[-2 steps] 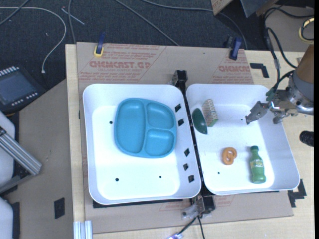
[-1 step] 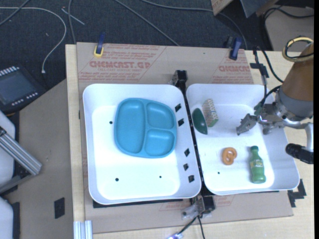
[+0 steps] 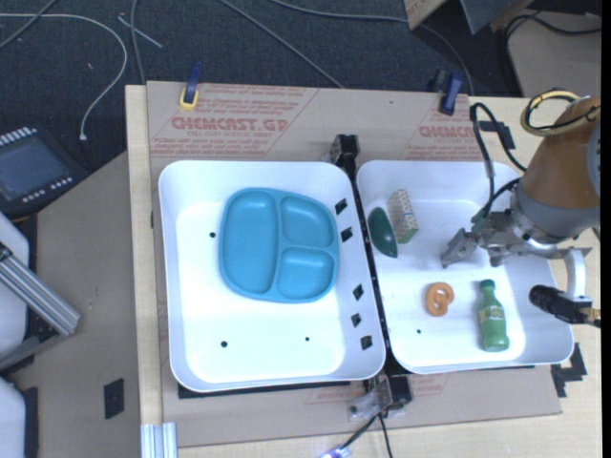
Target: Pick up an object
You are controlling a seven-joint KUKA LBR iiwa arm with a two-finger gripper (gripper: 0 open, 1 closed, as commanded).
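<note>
nearest the camera, a green bottle [image 3: 493, 316] lies in the right bin [image 3: 449, 356], an orange pretzel [image 3: 439, 299] just beside it. farther back sit a dark green leaf shape [image 3: 383, 232] and a ridged pale piece [image 3: 405, 214]. fingers [image 3: 465, 247] slightly spread above the bin floor, holding nothing. left bin [image 3: 191, 332] holds a blue divided plate [image 3: 279, 244].

The arm [image 3: 563, 175] is cut off by the right edge beside the right bin [image 3: 449, 351]. A small ribbed item [image 3: 405, 214] in that bin is too blurred to identify.
</note>
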